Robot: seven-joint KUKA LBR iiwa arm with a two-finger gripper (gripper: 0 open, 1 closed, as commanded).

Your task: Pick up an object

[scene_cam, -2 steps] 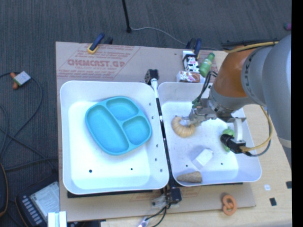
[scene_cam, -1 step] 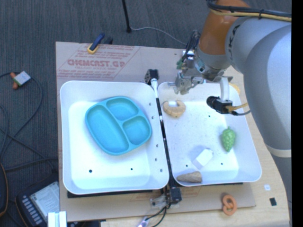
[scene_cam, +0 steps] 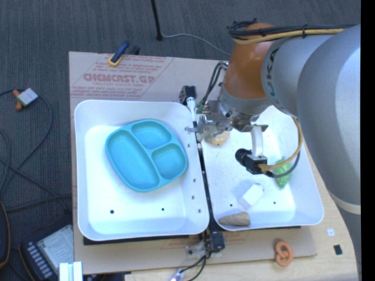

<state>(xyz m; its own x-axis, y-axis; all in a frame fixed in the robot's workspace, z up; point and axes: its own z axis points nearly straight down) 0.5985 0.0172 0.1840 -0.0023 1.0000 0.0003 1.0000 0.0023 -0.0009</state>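
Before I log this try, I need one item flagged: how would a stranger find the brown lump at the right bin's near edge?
Start at the right bin. Follow its near rim to the brown lump, left of centre. It is dull tan, unlike the white block above it.

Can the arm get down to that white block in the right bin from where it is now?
Probably yes. The white block lies in the open on the right bin's floor, nothing on it, with the gripper at the bin's far left side.

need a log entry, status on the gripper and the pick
Gripper low at right bin's far-left corner, over a tan object; grip unconfirmed. Blue divided plate in left bin. White piece, brown piece lie loose nearby.
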